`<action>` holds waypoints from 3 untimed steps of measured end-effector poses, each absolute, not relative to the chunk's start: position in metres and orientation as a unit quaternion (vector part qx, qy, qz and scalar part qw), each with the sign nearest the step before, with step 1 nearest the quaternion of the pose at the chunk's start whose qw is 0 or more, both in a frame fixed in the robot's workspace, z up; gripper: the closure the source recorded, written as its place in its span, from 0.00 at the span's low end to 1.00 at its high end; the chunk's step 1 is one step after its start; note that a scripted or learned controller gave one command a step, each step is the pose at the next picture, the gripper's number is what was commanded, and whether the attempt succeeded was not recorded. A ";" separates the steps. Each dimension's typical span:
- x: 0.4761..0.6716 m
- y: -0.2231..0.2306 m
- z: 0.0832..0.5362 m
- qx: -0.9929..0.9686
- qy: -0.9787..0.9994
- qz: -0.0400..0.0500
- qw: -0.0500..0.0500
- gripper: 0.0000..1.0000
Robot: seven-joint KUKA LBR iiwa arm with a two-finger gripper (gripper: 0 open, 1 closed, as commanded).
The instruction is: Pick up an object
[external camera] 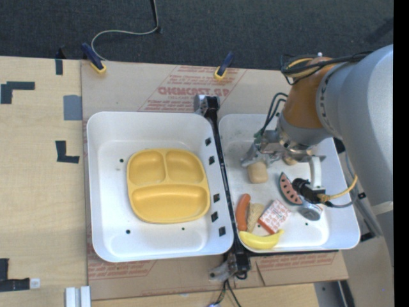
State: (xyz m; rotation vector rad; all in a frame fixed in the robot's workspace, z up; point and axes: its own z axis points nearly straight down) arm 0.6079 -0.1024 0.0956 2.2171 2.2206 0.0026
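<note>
At the near edge of the right bin (342,234), a yellow banana (261,240) is seen lying against the front wall. Just behind it, an orange carrot-like piece (243,211) and a red-and-white packet (275,216) are set side by side, with a small tan piece (255,212) between them. A watermelon slice (289,189) is placed further back, toward the right. A beige lump (257,173), the thing nearest to the hand (254,157), is found mid-bin, and the hand is held just over its far side. Whether the hand is released or clenched cannot be told. In the left bin (102,171), a yellow divided plate (169,185) is laid flat. Farthest off, two blue-and-yellow clamps (94,57) are fixed to the worktop (38,171).
</note>
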 end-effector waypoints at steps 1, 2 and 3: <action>0.534 -0.049 0.184 0.706 0.708 0.000 -0.001 1.00; 0.497 -0.006 0.229 0.706 0.708 0.000 -0.001 1.00; 0.484 0.020 0.249 0.706 0.708 0.000 -0.001 1.00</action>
